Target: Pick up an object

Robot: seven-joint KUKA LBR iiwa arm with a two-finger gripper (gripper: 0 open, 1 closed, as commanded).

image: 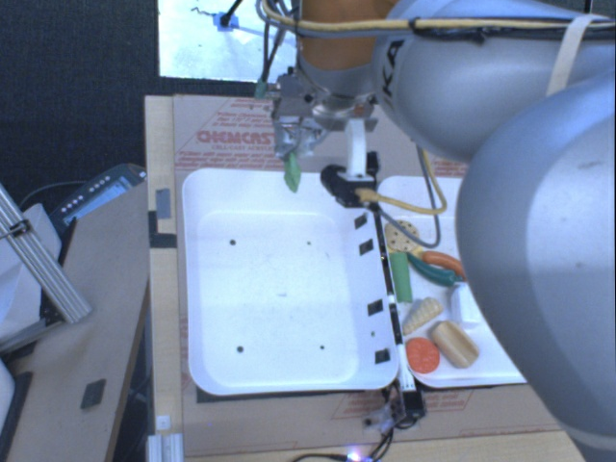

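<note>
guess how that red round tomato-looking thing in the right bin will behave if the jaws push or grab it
The red tomato-like piece looks round and smooth, so a push would probably roll it, though the tan bread-like piece beside it may block it. Its glossy, toy-like look suggests it is light and stiff. Being round, it might slip out of a grasp.

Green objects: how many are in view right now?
3. A green piece hangs at the gripper above the left bin's far edge; a green stick and a teal-green curved piece lie in the right bin. The arm may hide more.
</note>
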